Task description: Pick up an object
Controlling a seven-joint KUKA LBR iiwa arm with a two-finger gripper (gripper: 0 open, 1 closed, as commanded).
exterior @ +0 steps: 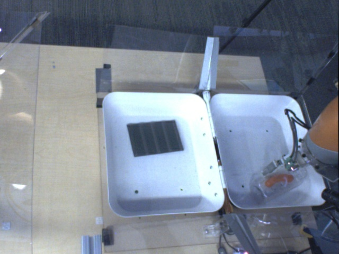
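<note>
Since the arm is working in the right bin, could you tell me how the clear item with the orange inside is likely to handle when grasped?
The clear item looks thin-walled and glossy, so probably light and somewhat slippery. It may flex or crumple between fingers. Lying low in the right bin beside the gripper, it could slide when nudged.

A dark ribbed mat (155, 137) is seen lying flat in the left bin (114, 157). In the right bin (238, 115), the gripper (280, 166) is positioned low over a clear object with an orange part (278, 182).
</note>
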